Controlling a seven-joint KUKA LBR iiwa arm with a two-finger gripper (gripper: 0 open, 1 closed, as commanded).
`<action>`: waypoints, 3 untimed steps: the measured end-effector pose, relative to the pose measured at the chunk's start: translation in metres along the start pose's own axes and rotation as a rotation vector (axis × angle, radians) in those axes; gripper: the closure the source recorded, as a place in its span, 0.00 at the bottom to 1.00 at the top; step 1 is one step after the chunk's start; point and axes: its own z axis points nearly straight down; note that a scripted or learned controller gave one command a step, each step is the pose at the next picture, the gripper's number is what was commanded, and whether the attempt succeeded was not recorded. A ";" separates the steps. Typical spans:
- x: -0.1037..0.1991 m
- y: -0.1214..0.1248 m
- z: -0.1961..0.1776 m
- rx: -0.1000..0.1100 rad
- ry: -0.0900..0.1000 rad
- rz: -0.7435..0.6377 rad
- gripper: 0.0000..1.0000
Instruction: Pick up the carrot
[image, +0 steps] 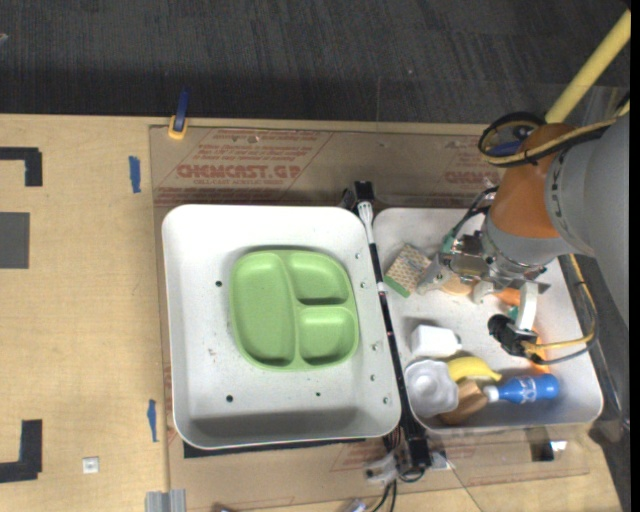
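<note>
The gripper (478, 282) is down in the right bin (580, 300), right over the carrot (508, 296), of which a bit of orange shows beside the wrist. Whether it grips anything cannot be told. No lift is evident, so the pick looks unfinished.

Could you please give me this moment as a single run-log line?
arm: over right bin | gripper: low by carrot | grasp: unconfirmed | green tray: left bin
</note>
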 end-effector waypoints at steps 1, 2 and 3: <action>-0.073 0.023 0.001 -0.002 0.004 -0.018 0.00; -0.105 -0.094 -0.001 0.010 0.026 0.165 0.00; -0.096 -0.100 0.000 0.000 0.000 -0.033 0.00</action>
